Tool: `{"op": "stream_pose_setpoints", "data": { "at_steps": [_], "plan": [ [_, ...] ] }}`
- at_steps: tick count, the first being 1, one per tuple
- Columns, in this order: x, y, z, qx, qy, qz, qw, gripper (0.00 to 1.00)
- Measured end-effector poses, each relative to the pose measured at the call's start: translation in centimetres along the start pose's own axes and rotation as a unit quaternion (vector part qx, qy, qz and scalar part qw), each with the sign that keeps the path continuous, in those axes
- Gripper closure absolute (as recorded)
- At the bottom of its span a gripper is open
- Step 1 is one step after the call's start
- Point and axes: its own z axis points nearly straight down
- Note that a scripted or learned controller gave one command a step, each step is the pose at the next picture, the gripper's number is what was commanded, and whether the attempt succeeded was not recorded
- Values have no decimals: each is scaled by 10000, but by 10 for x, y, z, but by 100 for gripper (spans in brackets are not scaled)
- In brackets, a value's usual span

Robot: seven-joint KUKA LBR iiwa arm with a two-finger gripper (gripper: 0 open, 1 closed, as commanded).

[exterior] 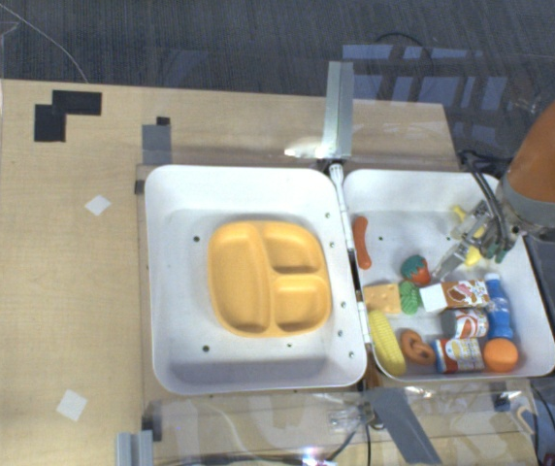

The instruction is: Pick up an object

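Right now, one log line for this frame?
claw: over right bin, nothing visibly gripped | toy pile: in right bin | yellow tray: in left bin

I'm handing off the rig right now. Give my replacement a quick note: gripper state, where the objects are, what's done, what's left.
Gripper: low over the right bin, in its upper right part, above the pile; nothing seen between its fingers.
Right bin holds the toys: hot dog by the left wall, corn, cheese wedge, orange, cans and small bottles along the bottom right.
Left bin: yellow divided tray.
Done: arm is over the pile.
Left: grasp one object and lift it.
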Motion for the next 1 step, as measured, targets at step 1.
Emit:
{"op": "stream_pose_setpoints", "data": {
  "at_steps": [1],
  "plan": [
    [34,15,18,12,23,2016,9795,0]
  ]
}}
